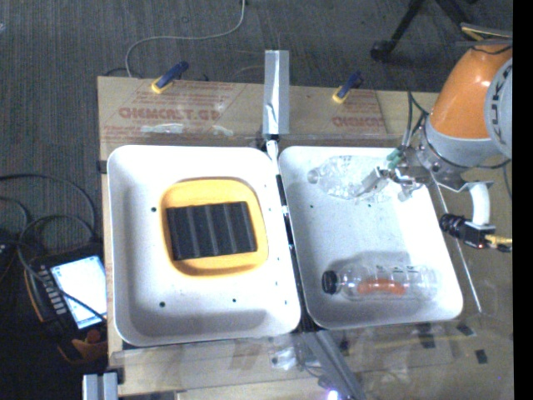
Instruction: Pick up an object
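My hand (pixel 398 171) sits low over the far right corner of the right shallow white bin (pixel 450 302), close to a crumpled clear plastic wrapper (pixel 343 176) lying along the far wall. Whether the hand is open or closed, or has anything in it, I cannot tell; metal parts and glare blur together there. A clear plastic bottle with a dark cap and an orange patch inside (pixel 381 282) lies on its side near the front wall of the same bin, well apart from the hand. The left shallow white bin (pixel 125 223) holds a flat yellow tray with dark ribbed panels (pixel 212 228). Risks: the wrapper is thin and see-through, so a grip could close on a loose fold and slip off, and the bin wall just beside it may block a clean descent. The bottle would likely roll if nudged. My arm is cut off at the right.
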`<state>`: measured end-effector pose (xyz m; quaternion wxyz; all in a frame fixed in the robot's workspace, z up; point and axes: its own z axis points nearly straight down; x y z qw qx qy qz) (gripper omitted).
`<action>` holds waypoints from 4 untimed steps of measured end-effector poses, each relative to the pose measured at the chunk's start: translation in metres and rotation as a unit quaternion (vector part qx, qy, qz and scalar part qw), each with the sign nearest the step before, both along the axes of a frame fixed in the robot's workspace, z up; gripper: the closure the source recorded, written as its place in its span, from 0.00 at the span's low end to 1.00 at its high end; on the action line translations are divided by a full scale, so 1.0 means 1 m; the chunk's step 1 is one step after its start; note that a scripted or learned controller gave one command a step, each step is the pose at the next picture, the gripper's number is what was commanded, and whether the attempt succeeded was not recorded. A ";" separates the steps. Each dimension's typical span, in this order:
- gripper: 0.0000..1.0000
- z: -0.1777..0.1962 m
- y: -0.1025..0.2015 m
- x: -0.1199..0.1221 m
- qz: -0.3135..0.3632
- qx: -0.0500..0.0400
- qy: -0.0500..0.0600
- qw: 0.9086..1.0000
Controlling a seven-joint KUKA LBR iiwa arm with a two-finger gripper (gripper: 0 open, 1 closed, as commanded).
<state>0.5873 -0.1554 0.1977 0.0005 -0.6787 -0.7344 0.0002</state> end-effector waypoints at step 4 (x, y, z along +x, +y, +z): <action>0.00 -0.095 -0.046 -0.097 0.039 -0.002 -0.009 0.999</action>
